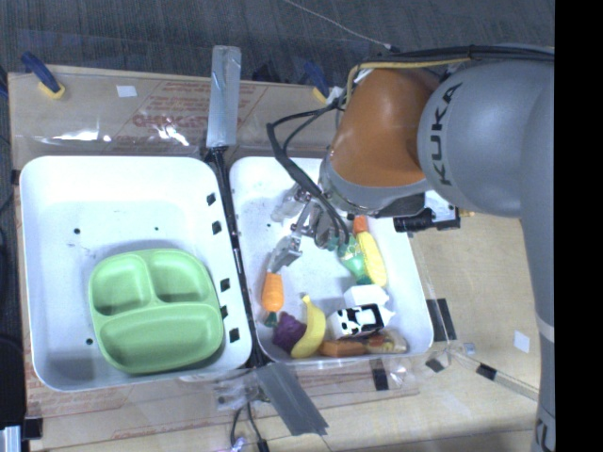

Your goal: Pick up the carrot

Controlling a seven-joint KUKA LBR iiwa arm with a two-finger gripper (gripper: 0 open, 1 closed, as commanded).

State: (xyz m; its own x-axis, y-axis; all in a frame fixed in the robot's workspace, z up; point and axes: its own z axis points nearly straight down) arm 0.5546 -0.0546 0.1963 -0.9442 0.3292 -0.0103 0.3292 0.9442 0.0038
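The carrot (271, 293), short and orange, lies in the right bin (254, 196) near its left wall, pointing toward the front. My gripper (303, 244) hangs just behind and slightly right of it, under the orange wrist band. Its metal fingers (285, 251) stand open with only white bin floor between them. The nearer fingertip is a little above the carrot's far end, and the carrot is not held.
The right bin also holds a corn cob (371, 258), a banana (312, 329), a purple eggplant (285, 330), a black-and-white cow toy (361, 320) and a brownish-orange long piece (353, 348) along the front wall. A green divided plate (156, 310) lies in the left bin (57, 196).
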